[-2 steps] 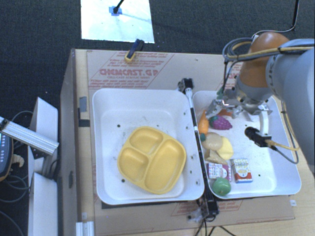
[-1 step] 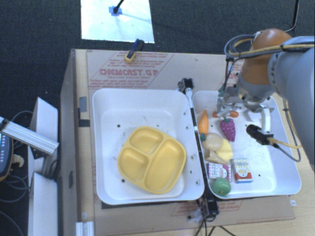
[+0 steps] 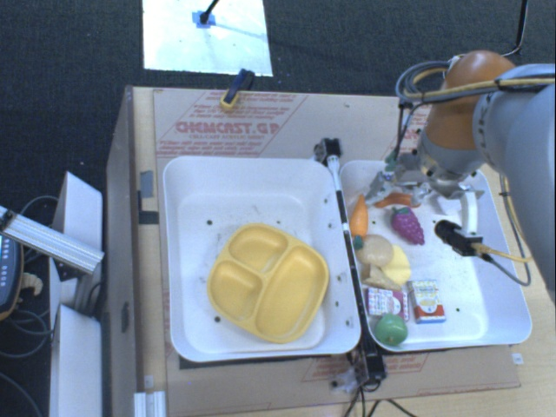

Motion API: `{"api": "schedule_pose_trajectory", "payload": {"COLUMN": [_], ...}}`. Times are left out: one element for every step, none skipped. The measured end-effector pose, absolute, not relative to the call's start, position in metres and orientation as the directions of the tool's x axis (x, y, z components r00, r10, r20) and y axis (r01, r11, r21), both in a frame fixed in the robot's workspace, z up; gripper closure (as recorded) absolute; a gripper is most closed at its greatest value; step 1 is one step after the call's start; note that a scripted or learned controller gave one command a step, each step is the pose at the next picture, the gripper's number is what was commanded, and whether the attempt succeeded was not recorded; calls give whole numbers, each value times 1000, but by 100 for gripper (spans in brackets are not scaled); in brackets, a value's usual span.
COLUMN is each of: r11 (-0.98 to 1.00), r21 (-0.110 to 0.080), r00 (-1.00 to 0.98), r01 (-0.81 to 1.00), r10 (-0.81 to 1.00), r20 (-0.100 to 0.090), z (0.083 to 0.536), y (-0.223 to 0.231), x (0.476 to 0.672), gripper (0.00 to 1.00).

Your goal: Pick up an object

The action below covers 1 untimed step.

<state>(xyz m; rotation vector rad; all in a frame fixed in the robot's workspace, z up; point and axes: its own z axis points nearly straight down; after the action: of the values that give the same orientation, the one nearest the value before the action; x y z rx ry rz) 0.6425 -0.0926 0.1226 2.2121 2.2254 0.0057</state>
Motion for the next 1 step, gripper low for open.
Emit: {"api": "schedule_pose_trajectory", "payload": {"r11": [1], "r21": [0], "r00": [-1], "r01": [1000], "r10": [1000], "r20": [-1], "z": [84], "y": [-132], "x": [596], "gripper": [0]}}
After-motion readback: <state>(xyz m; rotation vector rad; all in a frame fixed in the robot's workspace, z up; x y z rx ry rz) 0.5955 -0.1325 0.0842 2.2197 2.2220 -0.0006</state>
